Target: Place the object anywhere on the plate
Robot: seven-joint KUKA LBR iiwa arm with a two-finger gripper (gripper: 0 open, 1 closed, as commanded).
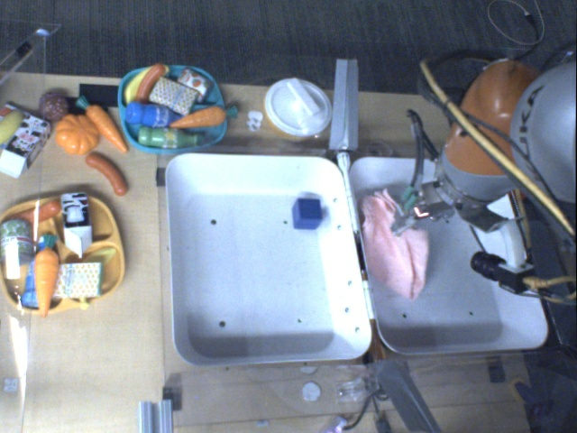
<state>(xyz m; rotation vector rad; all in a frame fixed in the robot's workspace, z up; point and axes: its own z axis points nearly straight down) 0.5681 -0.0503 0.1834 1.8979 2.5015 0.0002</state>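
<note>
- Left bin (194,269): a shallow white tray with raised walls and a wide bare floor; a single blue cube (308,212) sits on that floor toward the far right corner, apart from the walls.
- Right bin (469,327): its left wall runs just beside the left bin's right wall. A pink plate (397,251) lies on its floor along the left side, leaving bare floor to the right and near sides.
- Gripper (416,215): hangs over the far part of the right bin, at the pink plate's right edge; nothing is visible between its fingers, and whether they are spread or closed cannot be told.
- Arm (505,133): enters from the right, occupying the far right of the right bin.
- Blue bowl (135,138): on the bench beyond the left bin, filled with toy food.
- Yellow tray (113,233): on the bench left of the left bin, holding toy food, including a carrot.
- White lid (297,106): on the bench beyond the left bin's far right corner.
</note>
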